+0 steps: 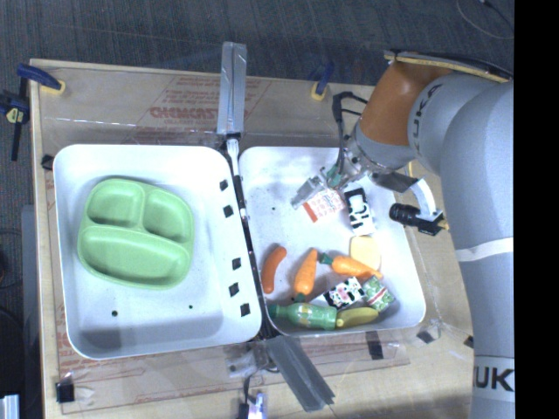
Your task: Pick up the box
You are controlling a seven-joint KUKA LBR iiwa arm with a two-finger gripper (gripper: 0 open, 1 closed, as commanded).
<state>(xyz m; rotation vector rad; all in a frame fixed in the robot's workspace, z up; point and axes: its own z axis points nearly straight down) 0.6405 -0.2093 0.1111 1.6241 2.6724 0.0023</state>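
A small red and white box [325, 205] lies in the upper middle of the right bin [262, 168]. My gripper [321, 186] reaches down from the right and sits right at the box's upper edge, touching or nearly touching it. The view does not show whether the box is between the jaws. The box looks to be resting on the bin floor. A black and white carton [357, 212] lies just right of the box, under the wrist.
Lower in the right bin lie a yellow block [365, 253], two carrots [306, 272], an orange-red sausage [273, 269], a green bottle [304, 315] and a cow-patterned box [347, 293]. The left bin [70, 321] holds a green divided plate [137, 231].
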